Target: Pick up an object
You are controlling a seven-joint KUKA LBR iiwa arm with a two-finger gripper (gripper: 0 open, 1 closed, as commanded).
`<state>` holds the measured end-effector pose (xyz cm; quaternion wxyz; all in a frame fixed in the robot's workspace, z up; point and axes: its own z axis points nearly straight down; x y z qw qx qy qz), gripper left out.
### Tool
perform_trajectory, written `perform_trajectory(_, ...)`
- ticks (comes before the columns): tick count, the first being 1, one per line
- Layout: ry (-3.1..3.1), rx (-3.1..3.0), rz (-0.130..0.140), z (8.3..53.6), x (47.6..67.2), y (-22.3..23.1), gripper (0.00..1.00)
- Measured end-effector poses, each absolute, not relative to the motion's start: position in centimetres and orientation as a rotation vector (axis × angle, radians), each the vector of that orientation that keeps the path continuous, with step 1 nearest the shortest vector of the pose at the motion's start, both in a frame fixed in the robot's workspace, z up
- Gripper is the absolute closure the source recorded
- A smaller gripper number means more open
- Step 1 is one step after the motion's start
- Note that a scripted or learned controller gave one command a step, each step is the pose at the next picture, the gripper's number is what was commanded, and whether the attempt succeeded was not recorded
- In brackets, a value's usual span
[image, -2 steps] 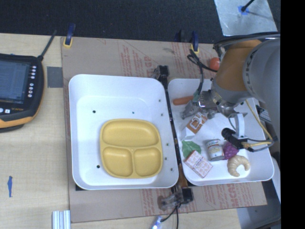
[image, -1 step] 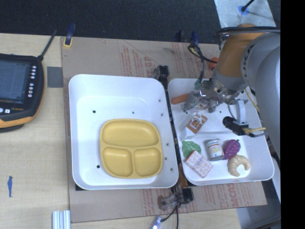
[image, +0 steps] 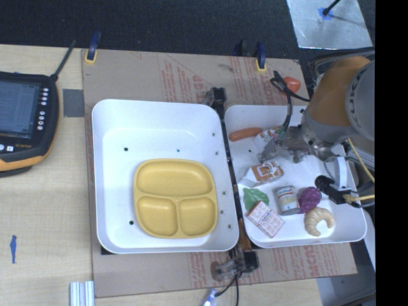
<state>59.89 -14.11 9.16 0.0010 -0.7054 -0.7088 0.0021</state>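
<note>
Lying under both bins, a brown cardboard sheet (image: 159, 75) on the wooden bench (image: 38, 222), dark floor beyond the far edge. Sitting near the bench's left edge, an orange-cased tablet (image: 22, 120). Filling the left bin (image: 108, 126), toward its near edge, a yellow divided plate (image: 175, 197). Hanging over the right bin (image: 357, 231), near its far edge, the gripper (image: 278, 144), too blurred to tell how far open or whether gripping anything. Lying by the far-left corner of the right bin, an orange sausage (image: 244, 134); resting along its near edge, a croissant (image: 319, 220), a purple object (image: 310, 199), a small can (image: 286, 199), a green leaf (image: 254, 197) and two printed packets (image: 265, 219)
</note>
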Motion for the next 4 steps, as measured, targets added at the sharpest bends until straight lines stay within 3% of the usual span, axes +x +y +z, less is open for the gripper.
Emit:
perform_trajectory(1,-2.208,-2.191,0.024,9.1,65.0,-19.2,0.0)
perform_trajectory(2,-2.203,-2.182,0.021,8.9,65.1,-20.7,0.0)
perform_trajectory(3,-2.211,-2.197,0.036,9.0,65.0,-14.9,0.0)
perform_trajectory(4,-2.209,-2.192,0.026,8.9,65.1,-18.2,0.0)
